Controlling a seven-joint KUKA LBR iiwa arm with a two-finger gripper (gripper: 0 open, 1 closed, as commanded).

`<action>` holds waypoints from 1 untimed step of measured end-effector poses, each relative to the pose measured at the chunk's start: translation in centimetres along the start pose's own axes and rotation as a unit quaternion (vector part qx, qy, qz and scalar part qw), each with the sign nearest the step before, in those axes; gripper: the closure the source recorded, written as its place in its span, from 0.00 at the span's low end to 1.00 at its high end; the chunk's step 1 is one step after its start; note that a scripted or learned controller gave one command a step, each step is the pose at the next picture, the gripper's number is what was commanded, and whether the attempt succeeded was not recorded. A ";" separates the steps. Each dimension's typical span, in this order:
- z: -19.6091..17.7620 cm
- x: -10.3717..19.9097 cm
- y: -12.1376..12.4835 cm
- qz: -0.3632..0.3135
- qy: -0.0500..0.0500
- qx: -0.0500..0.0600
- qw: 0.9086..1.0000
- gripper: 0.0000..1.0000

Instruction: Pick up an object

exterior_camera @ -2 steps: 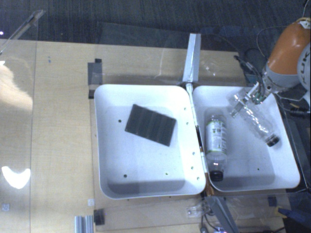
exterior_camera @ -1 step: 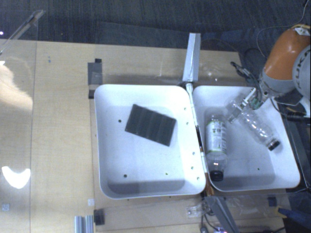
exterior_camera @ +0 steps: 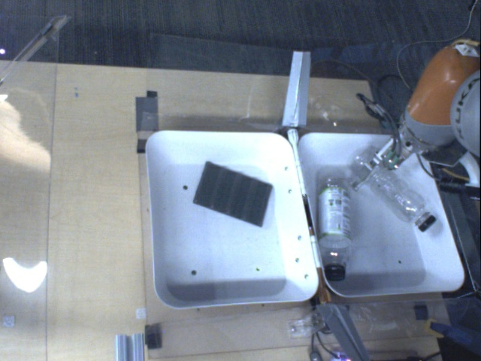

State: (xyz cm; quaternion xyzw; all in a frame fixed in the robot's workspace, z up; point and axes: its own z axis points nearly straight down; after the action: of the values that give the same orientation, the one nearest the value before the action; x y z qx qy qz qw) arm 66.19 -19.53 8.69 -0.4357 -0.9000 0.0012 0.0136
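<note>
A flat black rectangular pad (exterior_camera: 233,193) lies tilted in the left bin (exterior_camera: 173,277). In the right bin (exterior_camera: 443,277) a clear bottle with a green-and-white label and a black cap (exterior_camera: 334,220) lies along the left wall, cap toward the front. A second clear bottle with a black cap (exterior_camera: 402,198) lies slanted at the bin's right side. My gripper (exterior_camera: 378,164) hangs low over the back of the right bin, at the upper end of that second bottle. Whether it touches the bottle is unclear, since both look glassy.
The grey arm with its orange band (exterior_camera: 443,89) comes in from the upper right above the right bin's back corner. A metal post (exterior_camera: 297,89) stands behind the divide between the bins. Cables run at the right edge.
</note>
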 end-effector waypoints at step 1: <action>0.0 7.8 5.1 0.040 -0.013 -0.009 0.999 0.00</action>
State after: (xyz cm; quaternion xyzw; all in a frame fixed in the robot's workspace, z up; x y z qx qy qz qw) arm 65.33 -10.25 8.80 -0.4710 -0.8821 -0.0013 -0.0019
